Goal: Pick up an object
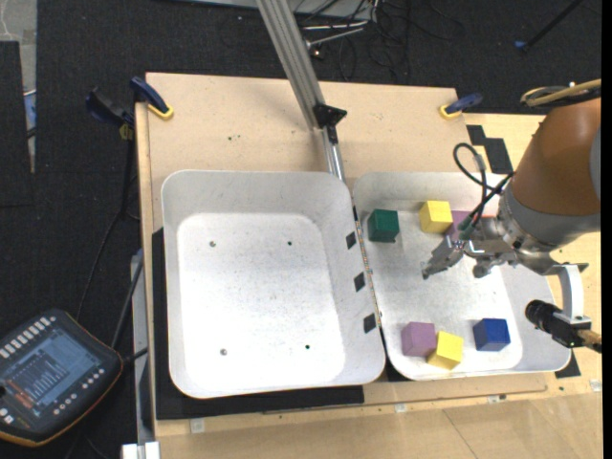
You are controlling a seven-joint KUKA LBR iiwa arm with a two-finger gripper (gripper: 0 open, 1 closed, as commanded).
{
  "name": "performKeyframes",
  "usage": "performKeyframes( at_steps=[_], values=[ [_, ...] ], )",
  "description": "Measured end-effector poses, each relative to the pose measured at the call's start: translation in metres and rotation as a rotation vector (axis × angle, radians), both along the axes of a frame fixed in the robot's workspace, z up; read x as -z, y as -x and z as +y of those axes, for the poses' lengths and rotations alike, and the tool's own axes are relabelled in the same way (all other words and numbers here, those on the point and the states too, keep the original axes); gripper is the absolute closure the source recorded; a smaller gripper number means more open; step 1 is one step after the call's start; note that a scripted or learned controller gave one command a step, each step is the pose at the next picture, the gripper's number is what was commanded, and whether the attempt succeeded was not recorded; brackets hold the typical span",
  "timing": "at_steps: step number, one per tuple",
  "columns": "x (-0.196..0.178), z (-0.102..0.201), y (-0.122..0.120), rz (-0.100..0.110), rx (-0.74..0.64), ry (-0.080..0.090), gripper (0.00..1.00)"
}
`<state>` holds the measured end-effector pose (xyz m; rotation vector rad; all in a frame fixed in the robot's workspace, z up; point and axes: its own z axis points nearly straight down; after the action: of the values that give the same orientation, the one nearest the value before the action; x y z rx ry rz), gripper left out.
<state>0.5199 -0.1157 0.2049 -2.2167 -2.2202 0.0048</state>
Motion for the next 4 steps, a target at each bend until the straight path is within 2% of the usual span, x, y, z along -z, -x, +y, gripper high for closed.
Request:
performKeyframes(
  at_steps=[1, 2, 3, 4],
  values=[
    [-0.002, 0.000, -0.001, -0.005, 0.002, 0.001, 0.00],
    [0.049, 0.006, 0.008, 0.000, 0.003, 0.000, 0.00],
    [0.104, 0.015, 0.005, 0.001, 0.002, -0.001, 0.00],
    [0.110, 0.016, 0.005, -0.004, 0.003, 0.001, 0.00]
  ],
)
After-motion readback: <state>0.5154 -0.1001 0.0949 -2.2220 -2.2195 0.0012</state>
